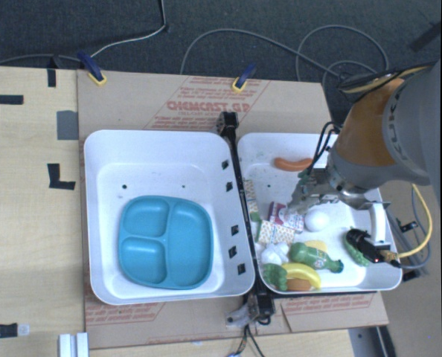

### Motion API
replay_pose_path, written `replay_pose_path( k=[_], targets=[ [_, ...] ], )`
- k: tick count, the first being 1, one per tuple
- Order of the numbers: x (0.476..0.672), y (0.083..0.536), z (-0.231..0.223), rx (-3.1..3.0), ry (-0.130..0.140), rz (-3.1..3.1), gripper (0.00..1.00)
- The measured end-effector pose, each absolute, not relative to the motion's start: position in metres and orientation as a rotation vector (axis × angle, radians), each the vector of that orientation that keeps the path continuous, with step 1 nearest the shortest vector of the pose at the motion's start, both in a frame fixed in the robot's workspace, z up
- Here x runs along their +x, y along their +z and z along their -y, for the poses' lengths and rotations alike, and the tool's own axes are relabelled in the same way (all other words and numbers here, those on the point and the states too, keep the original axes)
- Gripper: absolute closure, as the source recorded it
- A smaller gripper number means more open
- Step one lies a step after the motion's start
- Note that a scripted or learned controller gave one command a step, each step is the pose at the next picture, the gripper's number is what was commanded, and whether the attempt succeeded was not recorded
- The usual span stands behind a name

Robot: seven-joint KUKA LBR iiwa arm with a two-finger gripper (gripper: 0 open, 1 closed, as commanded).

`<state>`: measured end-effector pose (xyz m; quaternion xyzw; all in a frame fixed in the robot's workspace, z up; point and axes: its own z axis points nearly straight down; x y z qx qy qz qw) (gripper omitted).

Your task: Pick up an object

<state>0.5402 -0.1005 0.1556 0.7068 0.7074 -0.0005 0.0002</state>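
Blue tray (pixel 165 241), white bins (pixel 102 151), orange carrot (pixel 291 164), white egg (pixel 317 219).

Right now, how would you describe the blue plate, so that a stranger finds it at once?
Look at the left white bin. The blue plate lies flat on its floor, nearer the front. It is the bin's one big item, with three compartments.

Lighting even and fairly bright, overhead, diffuse. White bins (pixel 102 199) near clipping, mild glare on the rims. Soft shadows only, faint along the inner bin walls. Dark floor (pixel 72 13) across the top of the frame is underexposed, grainy. Overall soft focus, low resolution; small items lower right smear together.
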Motion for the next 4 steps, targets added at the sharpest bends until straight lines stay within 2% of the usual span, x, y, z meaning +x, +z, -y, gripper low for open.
replay_pose_path(
  k=[1, 2, 3, 4],
  targets=[
    [0.540, 0.155, 0.101, 2.221, -0.003, -2.222, 0.00],
    [0.553, 0.089, 0.101, 2.216, 0.001, -2.213, 0.00],
    [0.607, 0.086, 0.096, 2.216, 0.000, -2.216, 0.00],
    [0.582, 0.086, 0.100, 2.217, 0.002, -2.219, 0.00]
  ],
)
